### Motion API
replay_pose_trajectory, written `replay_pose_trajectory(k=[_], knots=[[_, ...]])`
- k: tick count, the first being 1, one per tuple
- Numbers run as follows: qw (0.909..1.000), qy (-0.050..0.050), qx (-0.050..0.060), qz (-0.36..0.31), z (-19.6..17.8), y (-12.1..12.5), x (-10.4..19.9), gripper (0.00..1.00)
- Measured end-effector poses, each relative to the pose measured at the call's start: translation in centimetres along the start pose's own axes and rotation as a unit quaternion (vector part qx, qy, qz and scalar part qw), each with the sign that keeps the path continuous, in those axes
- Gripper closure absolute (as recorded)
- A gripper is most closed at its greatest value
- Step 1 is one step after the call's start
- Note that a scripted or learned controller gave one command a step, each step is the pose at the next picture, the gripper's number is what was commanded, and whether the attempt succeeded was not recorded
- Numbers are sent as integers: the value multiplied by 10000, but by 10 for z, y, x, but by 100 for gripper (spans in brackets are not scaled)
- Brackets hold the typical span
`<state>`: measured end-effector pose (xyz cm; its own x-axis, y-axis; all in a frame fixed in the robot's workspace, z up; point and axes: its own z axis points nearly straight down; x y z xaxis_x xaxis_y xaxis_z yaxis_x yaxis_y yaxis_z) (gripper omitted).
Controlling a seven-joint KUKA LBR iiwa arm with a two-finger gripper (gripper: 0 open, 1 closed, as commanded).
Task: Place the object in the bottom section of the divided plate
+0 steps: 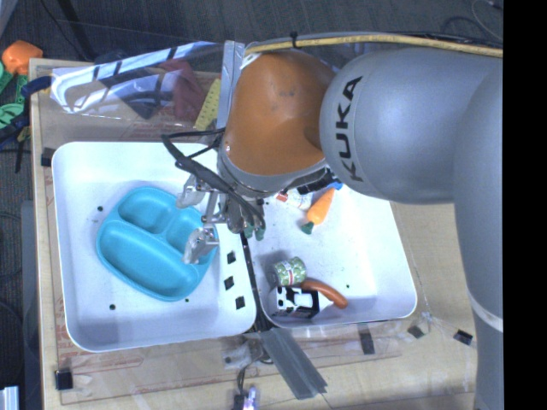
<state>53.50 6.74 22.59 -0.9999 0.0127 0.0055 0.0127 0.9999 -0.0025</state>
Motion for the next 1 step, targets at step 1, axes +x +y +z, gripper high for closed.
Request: replay_pose_trajectory(k=[1], knots=[[10000, 0, 3, -18, -9, 0, -1, 100]])
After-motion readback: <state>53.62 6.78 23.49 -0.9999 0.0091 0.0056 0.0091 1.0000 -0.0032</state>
